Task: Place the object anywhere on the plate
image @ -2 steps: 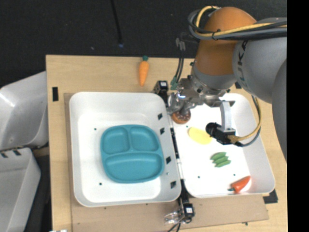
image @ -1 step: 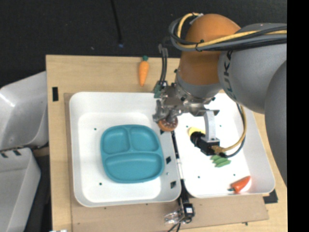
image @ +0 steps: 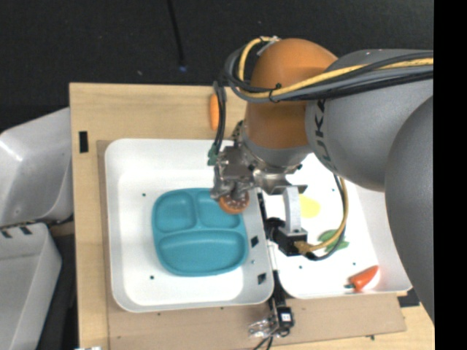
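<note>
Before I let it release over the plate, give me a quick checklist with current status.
1. Plate in left bin, upright: ok.
2. Gripper over the plate's upper right corner: ok.
3. Orange object at the gripper tip, above the plate rim: ok.
4. Object actually between the fingers: cannot tell.
5. Object fully inside the plate edge, not overhanging: cannot tell; it sits right at the rim.
6. Right bin items, a yellow piece and a carrot, apart from the gripper: ok.
</note>
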Available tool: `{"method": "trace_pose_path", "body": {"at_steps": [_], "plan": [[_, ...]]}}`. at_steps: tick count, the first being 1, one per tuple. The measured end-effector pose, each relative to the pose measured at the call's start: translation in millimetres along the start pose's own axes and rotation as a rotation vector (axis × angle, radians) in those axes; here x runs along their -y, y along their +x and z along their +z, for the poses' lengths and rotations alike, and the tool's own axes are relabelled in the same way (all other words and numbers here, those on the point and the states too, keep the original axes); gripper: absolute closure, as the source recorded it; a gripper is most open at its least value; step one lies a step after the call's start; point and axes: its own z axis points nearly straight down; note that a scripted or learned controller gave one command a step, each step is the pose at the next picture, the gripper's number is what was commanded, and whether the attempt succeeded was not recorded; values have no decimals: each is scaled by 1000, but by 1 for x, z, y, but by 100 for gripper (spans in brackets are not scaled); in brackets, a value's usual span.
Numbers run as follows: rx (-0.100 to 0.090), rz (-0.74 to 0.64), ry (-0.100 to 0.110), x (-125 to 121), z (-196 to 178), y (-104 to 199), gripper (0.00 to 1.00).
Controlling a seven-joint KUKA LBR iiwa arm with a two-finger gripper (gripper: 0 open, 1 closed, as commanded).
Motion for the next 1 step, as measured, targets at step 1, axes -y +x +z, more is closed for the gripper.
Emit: {"method": "trace_pose_path", "body": {"at_steps": [1], "plan": [[1,4,-2,-1,0,-2,0]]}}
